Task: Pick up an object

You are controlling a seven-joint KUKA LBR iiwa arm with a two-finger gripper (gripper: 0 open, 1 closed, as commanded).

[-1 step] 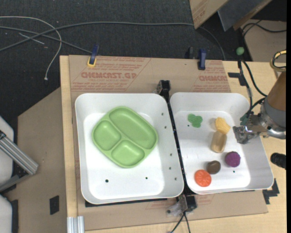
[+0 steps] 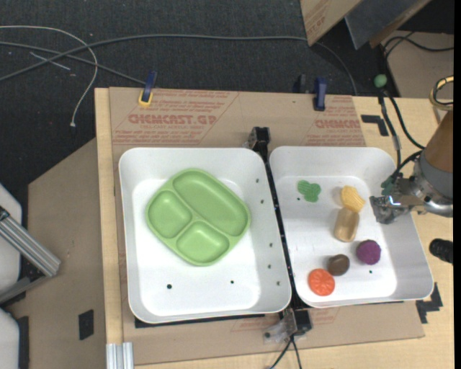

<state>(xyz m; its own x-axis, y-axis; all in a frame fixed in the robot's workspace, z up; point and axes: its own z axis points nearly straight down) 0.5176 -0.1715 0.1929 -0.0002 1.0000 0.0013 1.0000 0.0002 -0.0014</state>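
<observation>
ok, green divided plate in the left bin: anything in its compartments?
Empty. The green divided plate lies flat in the left bin, and all three compartments show bare green. The small items all lie in the right bin.

A wooden counter (image 2: 180, 115) with red printed lettering carries two shallow white bins side by side. In the left bin (image 2: 144, 288) lies a light green plate (image 2: 197, 215) with three compartments, turned at a slant. A black clip (image 2: 259, 136) sits at the far end of the seam between the left bin and the right bin (image 2: 410, 277). A yellow-and-blue clamp (image 2: 148, 88) and a blue clamp (image 2: 320, 93) grip the counter's far edge. White cables (image 2: 72, 58) trail over the dark floor (image 2: 216, 36) beyond. A cardboard box (image 2: 324, 18) stands at the upper right.
</observation>
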